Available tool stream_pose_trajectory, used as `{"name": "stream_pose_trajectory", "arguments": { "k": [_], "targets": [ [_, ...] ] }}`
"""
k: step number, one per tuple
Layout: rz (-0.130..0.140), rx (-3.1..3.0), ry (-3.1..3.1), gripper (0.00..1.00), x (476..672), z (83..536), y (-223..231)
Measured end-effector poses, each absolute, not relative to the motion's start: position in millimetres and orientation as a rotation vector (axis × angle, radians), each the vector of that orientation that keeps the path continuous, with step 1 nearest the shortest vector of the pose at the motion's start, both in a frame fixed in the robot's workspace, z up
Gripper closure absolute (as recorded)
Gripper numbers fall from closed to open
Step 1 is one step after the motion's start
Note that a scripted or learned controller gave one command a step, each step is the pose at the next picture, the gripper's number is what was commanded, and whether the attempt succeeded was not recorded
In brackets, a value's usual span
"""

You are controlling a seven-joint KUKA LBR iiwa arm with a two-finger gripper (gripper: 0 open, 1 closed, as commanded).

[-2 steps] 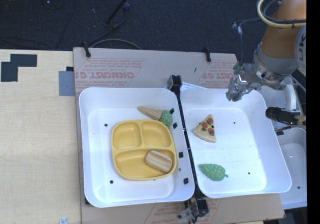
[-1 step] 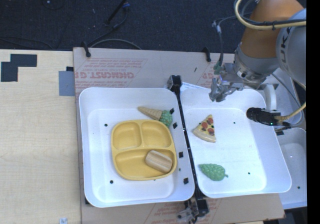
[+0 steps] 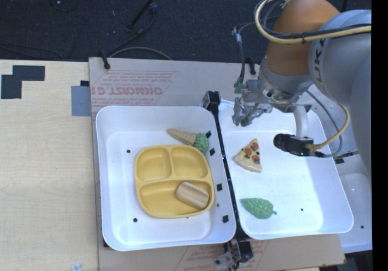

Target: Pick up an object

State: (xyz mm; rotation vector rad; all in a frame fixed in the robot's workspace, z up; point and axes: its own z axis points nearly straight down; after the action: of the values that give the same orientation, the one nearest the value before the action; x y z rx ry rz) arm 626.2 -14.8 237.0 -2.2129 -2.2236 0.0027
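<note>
Up near the far edge of the right bin (image 3: 330, 215), the tool (image 3: 244, 113) hangs above the white floor; whether it is open or closed cannot be told. Just below it lies a pizza slice (image 3: 250, 156), with a green grape bunch (image 3: 257, 207) nearer. The left bin (image 3: 115, 203) carries a yellow divided tray (image 3: 159, 170), a bread roll (image 3: 192, 194) and an ice-cream cone (image 3: 189, 138).

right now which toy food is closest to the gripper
The pizza slice in the right bin, just below the gripper. The green grapes lie farther down; the ice cream cone is in the left bin.
</note>
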Motion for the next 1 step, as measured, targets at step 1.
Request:
{"name": "stream_pose_trajectory", "arguments": {
  "k": [1],
  "targets": [
    [0.005,-2.213,-2.223,1.00,606.9,241.5,34.9]
  ]
}}
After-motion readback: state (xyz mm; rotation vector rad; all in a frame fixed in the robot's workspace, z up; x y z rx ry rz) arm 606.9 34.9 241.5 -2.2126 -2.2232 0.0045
